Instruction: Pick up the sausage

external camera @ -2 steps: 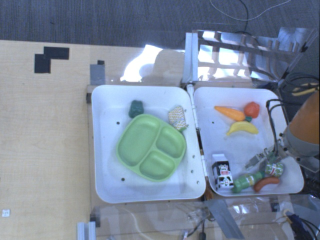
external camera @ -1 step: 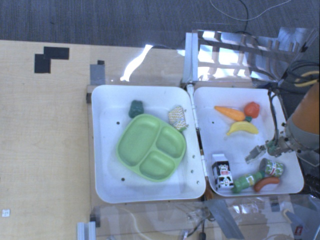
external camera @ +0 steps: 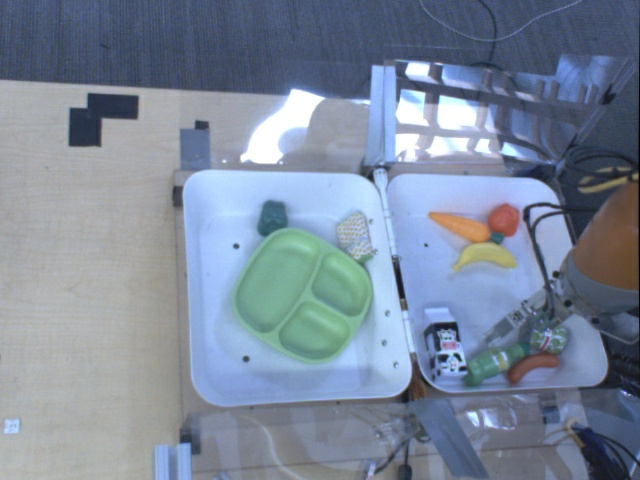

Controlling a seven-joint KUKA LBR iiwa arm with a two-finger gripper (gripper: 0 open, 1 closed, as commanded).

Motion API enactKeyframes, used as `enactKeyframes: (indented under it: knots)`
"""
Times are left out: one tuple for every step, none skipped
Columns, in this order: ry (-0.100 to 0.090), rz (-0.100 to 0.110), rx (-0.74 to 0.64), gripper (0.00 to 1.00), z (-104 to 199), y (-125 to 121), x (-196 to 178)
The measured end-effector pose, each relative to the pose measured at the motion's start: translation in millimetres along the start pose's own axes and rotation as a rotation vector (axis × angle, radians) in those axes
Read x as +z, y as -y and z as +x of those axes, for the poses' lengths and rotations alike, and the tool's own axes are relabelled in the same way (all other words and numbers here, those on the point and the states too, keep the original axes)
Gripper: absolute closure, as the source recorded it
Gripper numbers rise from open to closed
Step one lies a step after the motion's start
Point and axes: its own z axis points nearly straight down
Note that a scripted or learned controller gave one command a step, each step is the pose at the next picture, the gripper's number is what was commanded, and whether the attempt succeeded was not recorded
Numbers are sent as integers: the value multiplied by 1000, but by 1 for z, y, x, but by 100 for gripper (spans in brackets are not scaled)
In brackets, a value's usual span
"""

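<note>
Arm comes in from 3 o'clock, orange band visible at the frame's right side. Gripper [external camera: 532, 320] sits low in the right bin [external camera: 410, 268], toward that bin's 5 o'clock corner. Can't tell whether the jaws are released or clenched: the metal finger parts blur into the items under them.

Sausage [external camera: 532, 366]: reddish-brown, lying flat on the right bin's floor near the 5 o'clock corner, close to the front rim. It's at about 6 o'clock from the gripper, just beside it, not visibly between the fingers. Its long axis runs roughly 8 to 2 o'clock.

Green bottle [external camera: 494, 362] lies on its side just at 9 o'clock of the sausage, touching or nearly touching it. A small green-patterned item [external camera: 549, 340] sits right at the gripper tip, above the sausage; can't make out what it is. Small black-and-white carton [external camera: 445, 347] is at 9 o'clock of the bottle, near the bin divider.

Further back in the right bin: carrot [external camera: 459, 225], a red item [external camera: 504, 219] at its 3 o'clock, and a banana [external camera: 484, 256] just at 6 o'clock of those. All well apart from the gripper.

Left bin [external camera: 205, 368]: green sectioned plate [external camera: 303, 294] at centre, tilted in plan. A dark green object [external camera: 272, 217] at its 11 o'clock, a patterned cloth-like piece [external camera: 353, 234] at its 1 o'clock touching the plate's rim.
</note>
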Motion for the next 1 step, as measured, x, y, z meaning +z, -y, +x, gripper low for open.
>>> enactKeyframes:
  knots:
    - [6, -6, 0, 100, -2, -3, -11]
